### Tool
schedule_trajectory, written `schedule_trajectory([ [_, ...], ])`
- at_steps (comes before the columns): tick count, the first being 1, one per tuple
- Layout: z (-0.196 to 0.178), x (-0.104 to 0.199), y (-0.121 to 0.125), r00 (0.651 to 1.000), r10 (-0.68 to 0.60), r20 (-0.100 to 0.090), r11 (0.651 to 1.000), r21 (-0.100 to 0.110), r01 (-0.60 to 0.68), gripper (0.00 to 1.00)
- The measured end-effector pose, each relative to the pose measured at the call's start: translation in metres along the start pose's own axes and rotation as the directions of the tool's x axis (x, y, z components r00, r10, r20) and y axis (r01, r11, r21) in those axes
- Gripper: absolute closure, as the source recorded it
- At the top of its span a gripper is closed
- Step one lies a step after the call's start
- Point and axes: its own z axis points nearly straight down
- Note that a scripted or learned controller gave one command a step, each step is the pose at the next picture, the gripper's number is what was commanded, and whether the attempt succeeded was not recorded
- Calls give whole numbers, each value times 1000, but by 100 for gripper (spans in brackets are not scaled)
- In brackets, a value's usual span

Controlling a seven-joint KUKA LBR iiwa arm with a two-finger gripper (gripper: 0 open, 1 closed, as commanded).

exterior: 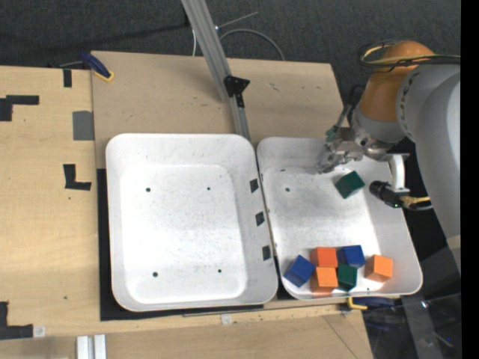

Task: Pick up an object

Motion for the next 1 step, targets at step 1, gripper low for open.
schedule_trajectory([
  [1, -60, 5, 8, 1000, 1, -1, 1000, -7, -1, 100],
])
